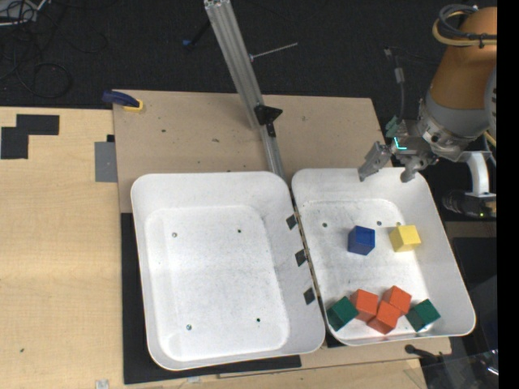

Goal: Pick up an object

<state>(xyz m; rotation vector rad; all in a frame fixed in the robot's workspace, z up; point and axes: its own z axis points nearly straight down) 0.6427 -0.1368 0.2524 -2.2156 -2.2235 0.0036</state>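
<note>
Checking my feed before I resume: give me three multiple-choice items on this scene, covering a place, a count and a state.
1. Where are the blocks? A left bin B right bin C bare bench
2. How many green blocks? A one B two C four
3. The gripper is: A open with nothing between its fingers B clamping the blue block C clamping the yellow block

Answers: 1 B, the blue block and yellow block lie in the right bin. 2 B, green blocks flank the orange ones. 3 A, the gripper hangs spread over the bin's far rim.

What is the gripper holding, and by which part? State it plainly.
Nothing. The gripper hangs open above the right bin's far edge, with no block between its fingers; the blocks lie in the bin.
</note>
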